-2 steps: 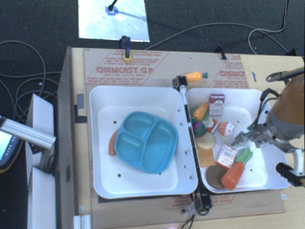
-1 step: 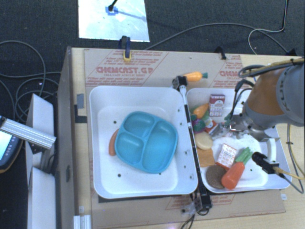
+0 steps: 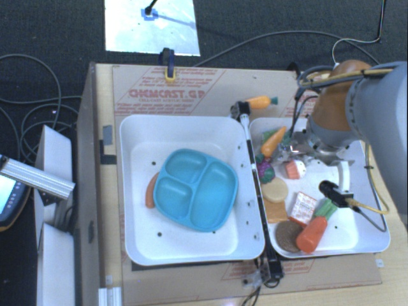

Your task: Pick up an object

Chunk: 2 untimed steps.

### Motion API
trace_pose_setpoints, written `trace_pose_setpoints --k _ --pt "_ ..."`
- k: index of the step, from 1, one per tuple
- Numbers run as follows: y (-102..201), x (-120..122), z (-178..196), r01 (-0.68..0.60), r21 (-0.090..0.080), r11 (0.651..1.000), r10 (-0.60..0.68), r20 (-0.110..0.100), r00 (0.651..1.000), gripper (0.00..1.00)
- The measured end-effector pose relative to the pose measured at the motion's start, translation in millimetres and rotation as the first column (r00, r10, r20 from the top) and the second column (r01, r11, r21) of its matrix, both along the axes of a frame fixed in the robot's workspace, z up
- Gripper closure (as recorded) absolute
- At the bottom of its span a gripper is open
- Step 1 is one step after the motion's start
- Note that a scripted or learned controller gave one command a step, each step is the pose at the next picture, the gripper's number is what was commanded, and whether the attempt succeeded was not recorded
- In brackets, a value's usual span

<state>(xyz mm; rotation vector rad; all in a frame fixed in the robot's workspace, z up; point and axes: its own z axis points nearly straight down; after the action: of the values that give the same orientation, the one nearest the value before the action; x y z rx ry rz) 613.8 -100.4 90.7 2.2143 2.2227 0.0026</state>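
Nearest the lower edge of the view, we are seeing two white bins sitting side by side on the bench: the left bin (image 3: 137,171) and the right bin (image 3: 373,234). In the right bin's near corner we are counting one dark brown round piece (image 3: 287,236) touching one large toy carrot (image 3: 313,230) with a green top. Just behind them one red-and-white packet (image 3: 303,206) is lying beside one tan slab (image 3: 275,210) and one pale round disc (image 3: 276,190). One purple-and-green toy (image 3: 265,169) is resting against the divider, and one small red-and-white piece (image 3: 292,169) is lying just under the gripper (image 3: 294,150). The gripper is hanging over the far half of the right bin, close above that small piece and beside a second, orange carrot (image 3: 273,141); whether its jaws are spread or closed we cannot tell, and we are seeing nothing held between them. In the left bin, one blue divided plate (image 3: 195,189) is covering most of one sausage-like piece (image 3: 150,190) at its left edge. Farthest off, one more orange toy (image 3: 260,102) is lying on the cardboard beyond the bins.
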Motion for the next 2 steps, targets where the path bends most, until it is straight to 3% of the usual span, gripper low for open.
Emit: trace_pose_setpoints --k 1,2 --pt "0 0 10 -0.002 0.001 1.000 0.002 -0.001 1.000 1.00" --pt "77 54 96 -0.003 0.003 1.000 0.003 0.002 1.000 1.00"
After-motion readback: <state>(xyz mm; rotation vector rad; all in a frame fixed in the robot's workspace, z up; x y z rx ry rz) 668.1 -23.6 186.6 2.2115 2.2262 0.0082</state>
